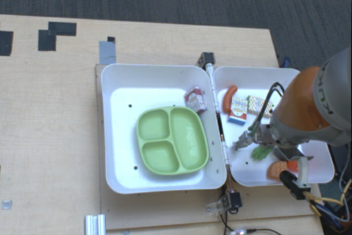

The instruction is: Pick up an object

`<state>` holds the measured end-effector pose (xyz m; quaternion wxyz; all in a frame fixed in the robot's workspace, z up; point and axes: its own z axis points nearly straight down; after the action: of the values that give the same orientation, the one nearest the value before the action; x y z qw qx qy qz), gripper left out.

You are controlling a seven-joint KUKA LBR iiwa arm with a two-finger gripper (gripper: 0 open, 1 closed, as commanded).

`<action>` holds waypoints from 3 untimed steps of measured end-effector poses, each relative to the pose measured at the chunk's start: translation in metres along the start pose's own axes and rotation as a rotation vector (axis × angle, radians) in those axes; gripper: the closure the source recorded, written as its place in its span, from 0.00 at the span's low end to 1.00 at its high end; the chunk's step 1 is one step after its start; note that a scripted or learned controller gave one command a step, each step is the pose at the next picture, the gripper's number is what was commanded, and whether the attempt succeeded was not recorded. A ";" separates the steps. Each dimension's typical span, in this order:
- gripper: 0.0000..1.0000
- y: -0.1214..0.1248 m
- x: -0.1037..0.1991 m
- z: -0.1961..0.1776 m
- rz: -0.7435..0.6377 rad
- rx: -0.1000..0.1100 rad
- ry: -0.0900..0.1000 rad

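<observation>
So the arm (313,104) hangs low over the right bin (324,170), gripper (245,143) near the left wall; can't tell if it's apart or together. Best bet imo: drop straight onto one item, clear of the wall. Left bin (107,118) holds a smooth green three-compartment plate (172,140) and a crinkly wrapper (194,99). Graspables all sit in the right bin: red sausage-shaped thing (229,98), printed little boxes (247,104), green leafy piece (262,152), orange lump (277,170).
</observation>
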<state>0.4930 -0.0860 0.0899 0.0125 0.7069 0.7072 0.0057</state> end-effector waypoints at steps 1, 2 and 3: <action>0.00 0.000 0.001 0.000 0.000 0.000 0.000; 0.00 0.000 0.001 0.000 0.000 0.001 0.001; 0.00 0.000 -0.001 0.000 -0.002 0.002 0.002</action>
<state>0.4928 -0.0869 0.0897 0.0109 0.7063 0.7078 0.0057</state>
